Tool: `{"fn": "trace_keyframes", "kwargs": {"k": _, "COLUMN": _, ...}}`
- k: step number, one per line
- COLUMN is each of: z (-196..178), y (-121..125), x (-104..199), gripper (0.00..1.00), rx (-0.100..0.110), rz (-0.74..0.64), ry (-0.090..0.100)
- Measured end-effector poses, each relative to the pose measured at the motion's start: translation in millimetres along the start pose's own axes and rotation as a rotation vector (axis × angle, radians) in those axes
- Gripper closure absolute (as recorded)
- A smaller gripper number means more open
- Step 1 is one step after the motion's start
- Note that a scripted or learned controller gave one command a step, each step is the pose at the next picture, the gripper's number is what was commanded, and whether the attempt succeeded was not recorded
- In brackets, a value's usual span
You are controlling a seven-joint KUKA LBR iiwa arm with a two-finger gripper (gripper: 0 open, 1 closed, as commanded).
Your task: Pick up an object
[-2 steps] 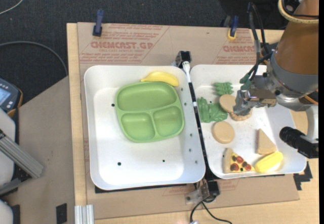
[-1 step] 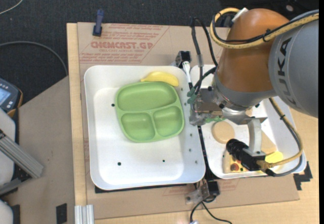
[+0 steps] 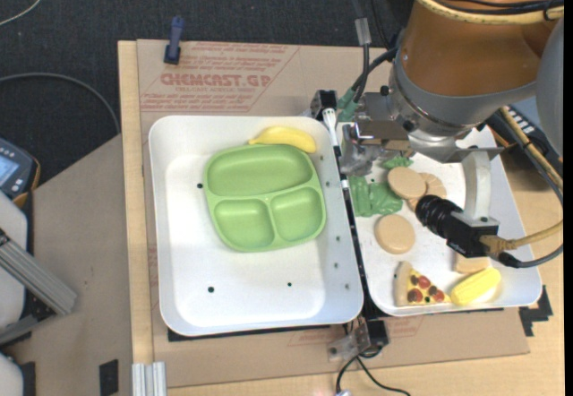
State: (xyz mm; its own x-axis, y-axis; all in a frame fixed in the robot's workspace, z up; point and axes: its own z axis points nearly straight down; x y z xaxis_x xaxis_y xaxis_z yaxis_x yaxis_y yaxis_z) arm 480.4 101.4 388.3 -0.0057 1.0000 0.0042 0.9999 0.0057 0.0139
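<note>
can't tell from here how the gripper [image 3: 363, 152] is set; it hangs low over the right bin [image 3: 519, 206], just above a green toy [image 3: 372, 197]. tan discs [image 3: 394, 233] lie beside it. a green divided plate [image 3: 264, 197] fills the left bin [image 3: 179, 278].

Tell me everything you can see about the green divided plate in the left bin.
The green divided plate looks like smooth, matte light-green plastic, a rounded rectangle with a raised rim. Ridges split it into three compartments: one long one along the far side and two smaller ones nearer the camera. It lies flat and right side up, turned slightly askew, on the floor of the left bin, toward its far right part. A yellow banana-like item sits against its far edge.
</note>
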Motion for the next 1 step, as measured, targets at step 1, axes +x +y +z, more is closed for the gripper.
{"fn": "trace_keyframes", "kwargs": {"k": 1, "z": 29.1, "y": 26.9, "x": -55.1, "gripper": 1.00, "rx": 0.017, "rz": 0.012, "ry": -0.005}}
